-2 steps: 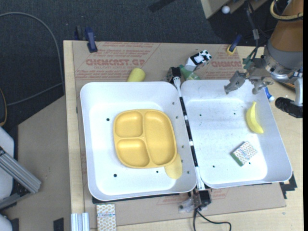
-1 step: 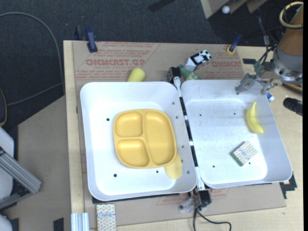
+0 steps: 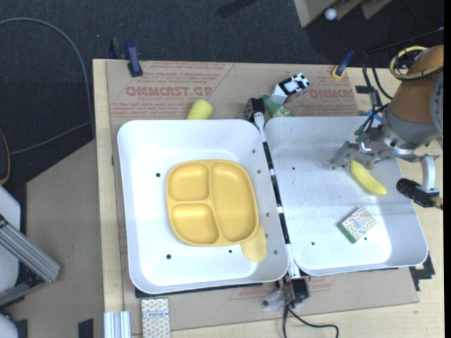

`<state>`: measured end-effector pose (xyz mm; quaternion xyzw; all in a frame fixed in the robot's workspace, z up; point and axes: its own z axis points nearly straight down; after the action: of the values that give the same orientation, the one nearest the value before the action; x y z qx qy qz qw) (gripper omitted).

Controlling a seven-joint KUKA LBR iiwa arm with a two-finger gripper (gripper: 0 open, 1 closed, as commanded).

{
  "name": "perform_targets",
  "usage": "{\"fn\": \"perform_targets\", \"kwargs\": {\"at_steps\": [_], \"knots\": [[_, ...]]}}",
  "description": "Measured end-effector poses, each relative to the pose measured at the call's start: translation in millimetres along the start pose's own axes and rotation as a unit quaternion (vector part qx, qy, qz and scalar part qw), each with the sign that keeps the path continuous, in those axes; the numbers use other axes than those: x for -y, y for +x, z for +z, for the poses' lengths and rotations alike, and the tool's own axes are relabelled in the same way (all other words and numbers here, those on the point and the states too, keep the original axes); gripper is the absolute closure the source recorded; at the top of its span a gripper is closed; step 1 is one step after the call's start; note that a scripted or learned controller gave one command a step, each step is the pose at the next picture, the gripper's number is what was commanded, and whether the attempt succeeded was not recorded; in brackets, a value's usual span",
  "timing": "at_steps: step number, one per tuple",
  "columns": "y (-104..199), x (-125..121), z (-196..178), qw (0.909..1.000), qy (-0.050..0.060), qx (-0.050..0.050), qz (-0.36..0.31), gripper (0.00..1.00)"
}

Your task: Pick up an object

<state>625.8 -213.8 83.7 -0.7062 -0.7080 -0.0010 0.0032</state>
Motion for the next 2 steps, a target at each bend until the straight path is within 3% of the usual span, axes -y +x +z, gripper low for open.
{"fn": "perform_targets", "kwargs": {"at_steps": [1,2], "knots": [[-1,-1,-11,1.0,-0.002,0.002,0.0,1.0],[54,-32,-1,1.0,-0.003,0.004,0.001,1.0]]}}
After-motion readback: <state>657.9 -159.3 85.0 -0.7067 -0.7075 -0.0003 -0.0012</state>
